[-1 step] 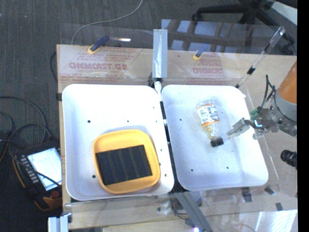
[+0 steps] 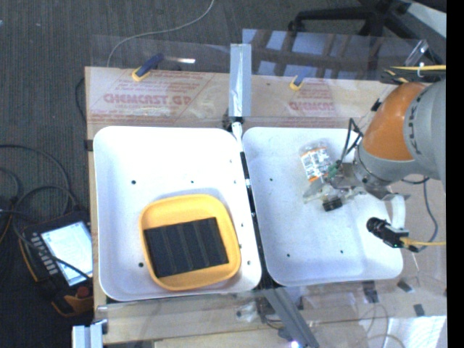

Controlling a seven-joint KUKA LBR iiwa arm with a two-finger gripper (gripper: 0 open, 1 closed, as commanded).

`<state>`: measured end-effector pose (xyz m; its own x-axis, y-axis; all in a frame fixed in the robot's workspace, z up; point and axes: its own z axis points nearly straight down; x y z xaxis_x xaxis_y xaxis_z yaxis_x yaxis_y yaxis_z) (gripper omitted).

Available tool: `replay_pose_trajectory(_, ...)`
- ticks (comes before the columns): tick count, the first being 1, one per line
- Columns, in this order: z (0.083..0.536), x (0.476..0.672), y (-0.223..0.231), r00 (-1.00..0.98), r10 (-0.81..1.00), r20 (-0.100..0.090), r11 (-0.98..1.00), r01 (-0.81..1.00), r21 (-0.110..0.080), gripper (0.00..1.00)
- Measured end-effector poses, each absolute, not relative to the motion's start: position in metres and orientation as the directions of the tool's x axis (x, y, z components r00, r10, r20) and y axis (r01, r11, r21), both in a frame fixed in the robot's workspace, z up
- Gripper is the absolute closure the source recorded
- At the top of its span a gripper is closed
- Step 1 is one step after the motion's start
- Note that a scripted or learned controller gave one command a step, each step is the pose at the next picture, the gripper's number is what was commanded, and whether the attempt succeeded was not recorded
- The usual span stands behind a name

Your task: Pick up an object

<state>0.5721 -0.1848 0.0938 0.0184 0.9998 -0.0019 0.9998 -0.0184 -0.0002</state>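
Two shallow white plastic bins sit side by side on a bench. Nearest the viewer, the left bin (image 2: 116, 165) holds one rounded yellow container with a ribbed black top (image 2: 190, 242), its long axis running left to right. Farther back, the right bin (image 2: 290, 230) holds one small crinkled clear packet with orange print (image 2: 315, 162), long axis pointing roughly front to back. Just beside it, the grey arm's two-finger gripper (image 2: 332, 194) hangs low over the bin floor; I cannot tell its grip state.
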Motion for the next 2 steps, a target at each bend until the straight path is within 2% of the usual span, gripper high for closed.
replay_pose_trajectory(1,0.101,0.571,-0.184,0.017,1.0,0.001,-0.017,1.0,-0.008,1.0)
replay_pose_trajectory(2,0.193,0.624,-0.14,-0.232,0.973,0.008,0.232,0.972,-0.032,1.0)
